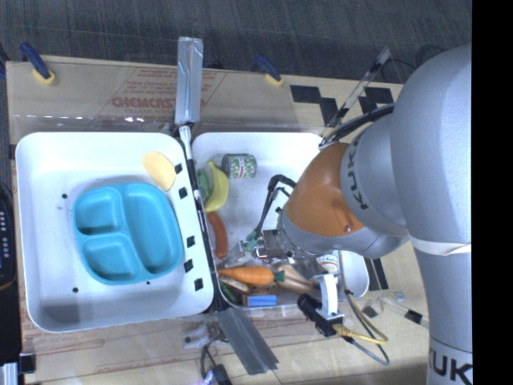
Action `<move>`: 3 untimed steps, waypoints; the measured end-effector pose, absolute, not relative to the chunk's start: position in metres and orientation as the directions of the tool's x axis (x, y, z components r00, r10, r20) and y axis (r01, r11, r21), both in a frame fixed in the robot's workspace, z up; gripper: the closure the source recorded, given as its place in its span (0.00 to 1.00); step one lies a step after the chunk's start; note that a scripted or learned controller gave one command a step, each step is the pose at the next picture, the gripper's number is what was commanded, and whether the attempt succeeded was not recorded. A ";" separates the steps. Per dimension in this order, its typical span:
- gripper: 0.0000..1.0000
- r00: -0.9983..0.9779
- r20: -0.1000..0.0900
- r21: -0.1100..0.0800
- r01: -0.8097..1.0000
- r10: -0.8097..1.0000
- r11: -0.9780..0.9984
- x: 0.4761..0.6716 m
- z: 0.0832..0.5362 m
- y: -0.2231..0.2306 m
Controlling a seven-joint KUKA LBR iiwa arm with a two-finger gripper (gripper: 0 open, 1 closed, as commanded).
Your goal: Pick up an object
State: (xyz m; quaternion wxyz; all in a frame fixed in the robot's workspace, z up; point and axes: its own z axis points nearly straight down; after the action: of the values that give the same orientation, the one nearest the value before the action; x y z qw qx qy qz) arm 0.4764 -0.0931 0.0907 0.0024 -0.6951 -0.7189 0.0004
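Note:
My gripper (263,247) is low in the right bin (268,144), over a pile of toy food at the bin's front. The grey arm and its orange band hide most of the gripper. Just below it lie an orange carrot (250,276) and a small blue piece (260,301). A red sausage (217,233) lies to its left along the bin wall. Farther back are a yellow banana (217,191) and a green can (239,165) on its side. Nothing shows as held.
The left bin (44,163) holds a blue divided plate (128,231) and a pale yellow piece (160,169) at its back right corner. A black divider rail (192,215) runs between the bins. Cables (365,335) trail from the wrist at the front right.

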 end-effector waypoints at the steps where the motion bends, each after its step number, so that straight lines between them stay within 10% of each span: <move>1: 0.00 -0.062 0.000 -0.001 0.998 0.998 0.062 0.477 0.091 -0.121; 2: 0.00 -0.261 0.003 -0.003 0.965 0.965 0.261 0.477 0.091 -0.099; 3: 1.00 -0.264 0.003 -0.003 0.964 0.964 0.264 0.477 0.100 -0.099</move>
State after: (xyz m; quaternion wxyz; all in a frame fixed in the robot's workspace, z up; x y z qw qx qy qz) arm 0.4775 -0.0991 0.1003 0.0023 -0.6065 -0.7951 0.0003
